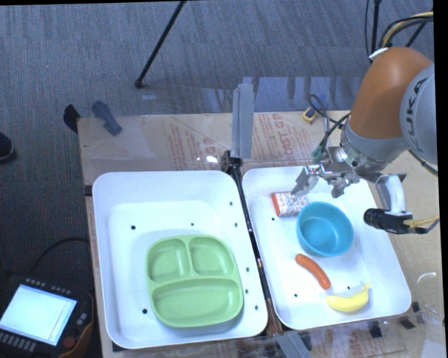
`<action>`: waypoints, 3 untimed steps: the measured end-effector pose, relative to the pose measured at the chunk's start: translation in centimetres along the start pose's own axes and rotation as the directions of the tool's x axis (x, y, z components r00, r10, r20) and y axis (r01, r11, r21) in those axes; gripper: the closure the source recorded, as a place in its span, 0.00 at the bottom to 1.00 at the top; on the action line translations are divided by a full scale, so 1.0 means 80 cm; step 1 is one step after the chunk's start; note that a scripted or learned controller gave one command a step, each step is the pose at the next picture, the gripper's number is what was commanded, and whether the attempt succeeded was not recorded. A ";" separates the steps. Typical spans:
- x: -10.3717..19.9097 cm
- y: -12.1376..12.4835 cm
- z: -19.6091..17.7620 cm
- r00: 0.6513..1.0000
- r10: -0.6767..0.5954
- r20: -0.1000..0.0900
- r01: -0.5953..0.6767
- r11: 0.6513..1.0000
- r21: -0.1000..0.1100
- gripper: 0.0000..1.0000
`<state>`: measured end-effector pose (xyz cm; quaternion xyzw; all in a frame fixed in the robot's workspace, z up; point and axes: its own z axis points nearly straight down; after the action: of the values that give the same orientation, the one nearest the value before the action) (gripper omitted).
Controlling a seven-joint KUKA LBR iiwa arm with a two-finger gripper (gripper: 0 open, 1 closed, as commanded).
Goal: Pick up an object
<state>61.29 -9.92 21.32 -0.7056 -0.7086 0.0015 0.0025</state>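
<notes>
The end effector [321,180] is hanging over the far part of the right bin [381,279], its two fingers spreading apart, open, with nothing showing between them. One fingertip is pointing down toward the small red and white packet [286,204], which is lying just below and to the left of the end effector; whether it is touching the packet cannot be told. Just beneath the end effector, toward the camera, the blue bowl [325,230] is sitting upright, its rim close beside the packet. Farther toward the camera, the orange sausage [313,270] is lying at a slant near the bowl, and beyond it the yellow banana [348,300] is resting by the near edge of the same bin. Above the end effector, the grey arm with its orange band [386,95] is reaching in from the right. Well to the left of the end effector, the left bin [115,208] is holding a green divided plate [193,280]. Both bins are sitting side by side on the surface [157,144].
</notes>
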 end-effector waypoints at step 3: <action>0.055 0.041 0.031 0.966 0.259 -0.001 -0.259 0.966 -0.007 1.00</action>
<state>64.53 -5.48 18.86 -0.7920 -0.6105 -0.0006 0.0000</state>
